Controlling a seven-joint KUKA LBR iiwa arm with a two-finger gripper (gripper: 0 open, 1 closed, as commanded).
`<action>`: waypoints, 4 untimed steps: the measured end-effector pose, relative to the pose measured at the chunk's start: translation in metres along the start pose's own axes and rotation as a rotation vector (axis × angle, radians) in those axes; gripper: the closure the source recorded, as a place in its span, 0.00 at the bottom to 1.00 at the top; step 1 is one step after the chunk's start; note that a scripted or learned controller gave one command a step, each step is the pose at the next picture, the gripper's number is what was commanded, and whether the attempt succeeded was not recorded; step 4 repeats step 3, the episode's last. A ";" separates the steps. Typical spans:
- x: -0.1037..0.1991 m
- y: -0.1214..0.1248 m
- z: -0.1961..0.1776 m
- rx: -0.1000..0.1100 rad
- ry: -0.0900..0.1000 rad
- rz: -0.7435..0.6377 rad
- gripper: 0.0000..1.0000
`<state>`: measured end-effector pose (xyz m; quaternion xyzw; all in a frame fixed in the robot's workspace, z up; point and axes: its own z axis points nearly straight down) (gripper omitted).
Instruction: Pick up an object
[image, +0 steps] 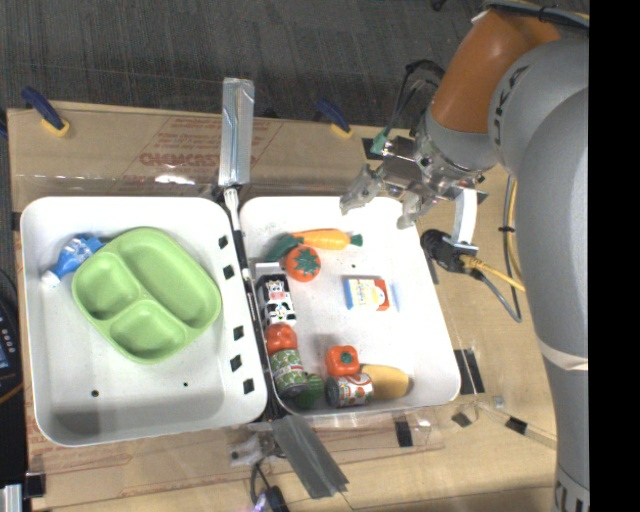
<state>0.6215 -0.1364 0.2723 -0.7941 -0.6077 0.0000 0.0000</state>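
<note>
Here, the gripper (382, 204) hangs with nothing in it over the right bin's (425, 300) far edge.
Nearest, at the bin's six o'clock, lie a yellow bottle (388, 380), cans (345, 390) and a red pepper (343, 361); further in, a small card (366, 293), then a tomato (303, 262) and carrot (322, 239) at eleven o'clock. The fingers stand apart. The left bin (60, 400) carries a green divided plate (147, 291).

Orange carrot (322, 238) with green top just below tool (382, 205); red tomato (303, 261) beside it; lime-green divided plate (147, 292) far left; black-white cow-pattern carton (275, 298).
</note>
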 end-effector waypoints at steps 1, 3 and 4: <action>0.039 0.008 0.168 0.011 -0.001 -0.048 0.00; 0.054 0.021 0.082 0.004 -0.001 -0.233 1.00; 0.054 0.021 0.082 0.004 -0.001 -0.233 1.00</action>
